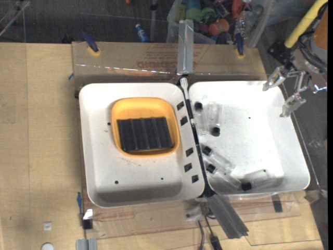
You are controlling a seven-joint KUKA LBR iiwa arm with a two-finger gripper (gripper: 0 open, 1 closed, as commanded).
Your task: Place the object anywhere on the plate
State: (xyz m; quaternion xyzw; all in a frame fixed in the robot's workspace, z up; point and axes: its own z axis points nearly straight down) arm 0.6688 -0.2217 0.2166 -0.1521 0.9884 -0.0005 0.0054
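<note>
Black object (145, 134) on orange plate (125, 108)

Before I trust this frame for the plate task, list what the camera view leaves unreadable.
- Gripper: sits at the right bin's far right corner; the arm behind it is cut off by the frame's right edge.
- Clear bottles in the right bin: see-through against white, so outlines and count are uncertain; mainly dark caps show.
- Dark ridged object on the orange plate: what it is cannot be told.

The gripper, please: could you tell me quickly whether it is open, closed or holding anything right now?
Gripper: open, holding nothing, at the right bin's far right corner.
</note>
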